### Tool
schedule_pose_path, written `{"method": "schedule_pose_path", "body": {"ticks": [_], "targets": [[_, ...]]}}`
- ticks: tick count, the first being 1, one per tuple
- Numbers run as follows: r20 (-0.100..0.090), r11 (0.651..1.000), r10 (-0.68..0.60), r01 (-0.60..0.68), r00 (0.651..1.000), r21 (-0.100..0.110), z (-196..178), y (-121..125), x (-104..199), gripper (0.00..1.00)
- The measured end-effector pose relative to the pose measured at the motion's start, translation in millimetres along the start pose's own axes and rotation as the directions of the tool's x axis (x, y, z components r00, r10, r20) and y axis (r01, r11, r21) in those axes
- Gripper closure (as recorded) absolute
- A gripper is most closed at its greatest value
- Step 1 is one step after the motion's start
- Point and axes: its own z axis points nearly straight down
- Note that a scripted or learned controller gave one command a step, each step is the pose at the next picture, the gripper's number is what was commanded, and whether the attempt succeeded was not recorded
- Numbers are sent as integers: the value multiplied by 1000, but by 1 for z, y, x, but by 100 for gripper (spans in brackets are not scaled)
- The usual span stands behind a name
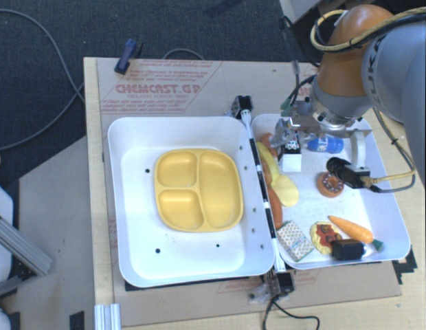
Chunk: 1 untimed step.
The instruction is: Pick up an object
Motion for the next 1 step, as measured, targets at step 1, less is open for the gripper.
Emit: {"method": "schedule_pose_path", "body": {"ticks": [1], "targets": [[-1,1000,0,0,1000,4,-16,-25,28,100]]}}
